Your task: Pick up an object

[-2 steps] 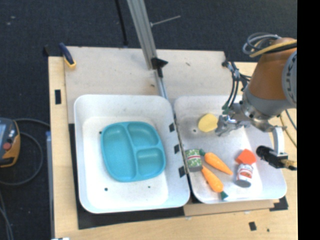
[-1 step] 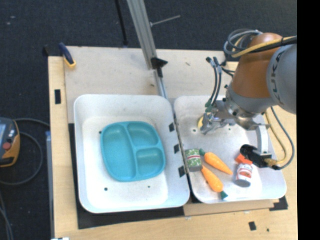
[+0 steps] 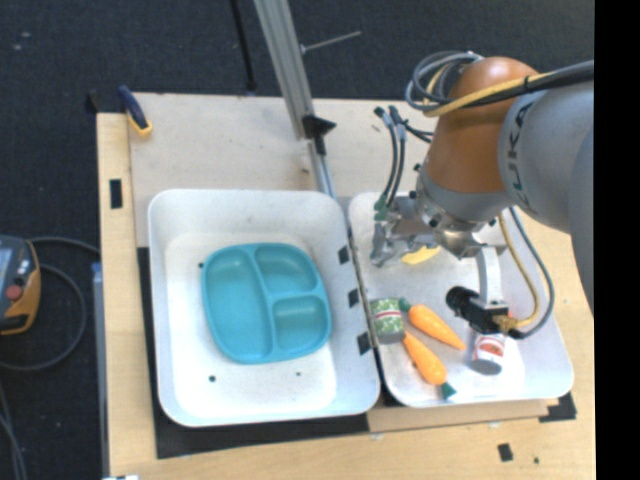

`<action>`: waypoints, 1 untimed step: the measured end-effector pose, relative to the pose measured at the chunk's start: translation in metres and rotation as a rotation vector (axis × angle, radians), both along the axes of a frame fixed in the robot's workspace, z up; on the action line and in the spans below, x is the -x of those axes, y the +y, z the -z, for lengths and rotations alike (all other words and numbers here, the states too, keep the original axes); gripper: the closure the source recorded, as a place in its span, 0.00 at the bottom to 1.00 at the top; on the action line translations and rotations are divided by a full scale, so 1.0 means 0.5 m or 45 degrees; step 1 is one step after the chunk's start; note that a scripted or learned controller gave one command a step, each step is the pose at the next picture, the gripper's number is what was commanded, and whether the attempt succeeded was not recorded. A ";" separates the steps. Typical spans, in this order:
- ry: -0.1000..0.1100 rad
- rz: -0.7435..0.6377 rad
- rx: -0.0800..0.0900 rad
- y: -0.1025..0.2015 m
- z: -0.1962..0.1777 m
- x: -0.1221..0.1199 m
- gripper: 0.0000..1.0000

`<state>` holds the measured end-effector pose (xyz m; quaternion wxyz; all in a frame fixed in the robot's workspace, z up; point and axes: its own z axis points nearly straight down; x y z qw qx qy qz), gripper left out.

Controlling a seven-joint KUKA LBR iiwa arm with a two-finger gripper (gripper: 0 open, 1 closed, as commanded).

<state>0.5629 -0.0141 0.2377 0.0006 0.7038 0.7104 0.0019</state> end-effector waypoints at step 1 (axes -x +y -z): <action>0.000 0.000 0.000 0.116 -0.020 0.023 1.00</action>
